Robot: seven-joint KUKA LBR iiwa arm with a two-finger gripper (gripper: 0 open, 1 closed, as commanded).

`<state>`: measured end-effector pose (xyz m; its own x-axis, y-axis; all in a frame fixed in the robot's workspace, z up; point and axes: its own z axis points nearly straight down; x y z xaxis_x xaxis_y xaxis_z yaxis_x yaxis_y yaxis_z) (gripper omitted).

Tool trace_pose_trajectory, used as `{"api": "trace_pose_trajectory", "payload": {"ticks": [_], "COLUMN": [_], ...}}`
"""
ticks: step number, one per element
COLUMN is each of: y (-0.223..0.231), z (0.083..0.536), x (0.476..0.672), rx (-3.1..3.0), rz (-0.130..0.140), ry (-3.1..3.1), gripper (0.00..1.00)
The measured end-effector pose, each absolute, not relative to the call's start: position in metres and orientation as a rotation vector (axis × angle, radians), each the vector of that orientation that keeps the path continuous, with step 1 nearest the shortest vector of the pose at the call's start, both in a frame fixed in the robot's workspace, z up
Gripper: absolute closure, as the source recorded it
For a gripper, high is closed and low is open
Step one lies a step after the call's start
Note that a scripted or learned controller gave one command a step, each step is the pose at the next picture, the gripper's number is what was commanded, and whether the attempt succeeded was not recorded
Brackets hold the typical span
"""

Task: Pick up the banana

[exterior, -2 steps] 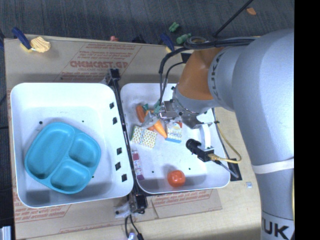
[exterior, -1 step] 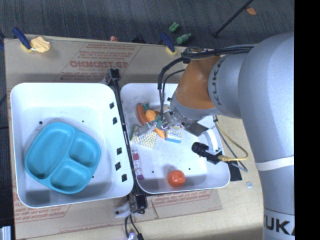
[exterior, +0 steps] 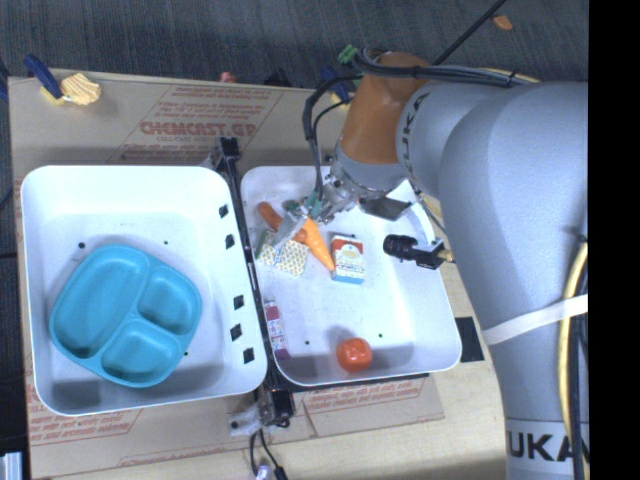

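My gripper (exterior: 308, 210) is low in the upper left part of the right bin (exterior: 425, 313), under the orange wrist band. It sits right over a cluster of small items. An orange carrot (exterior: 318, 245) lies just below it, pointing down and right. A second, shorter orange piece (exterior: 269, 215) lies to its left. A pale yellow patterned piece (exterior: 285, 257) rests beside the carrot. The arm hides whatever lies under the wrist, and I cannot make out a banana shape among these items.
A small red and white box (exterior: 348, 259) lies right of the carrot and a red tomato (exterior: 353, 353) near the front wall. A blue divided plate (exterior: 125, 313) sits in the left bin (exterior: 40, 193). A yellow object (exterior: 80, 90) lies on the bench at the far left.
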<state>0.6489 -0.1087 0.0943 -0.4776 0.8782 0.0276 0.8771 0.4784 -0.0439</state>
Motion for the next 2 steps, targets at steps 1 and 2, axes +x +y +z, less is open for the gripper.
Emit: {"api": "trace_pose_trajectory", "payload": {"ticks": [1,2], "y": [-0.163,-0.111], "z": [0.196,0.095], "x": [0.523,0.586], "rx": [-1.581,-1.944], "rz": [0.003,0.000], "ry": [-2.716,-2.470], "gripper": [0.00,0.00]}}
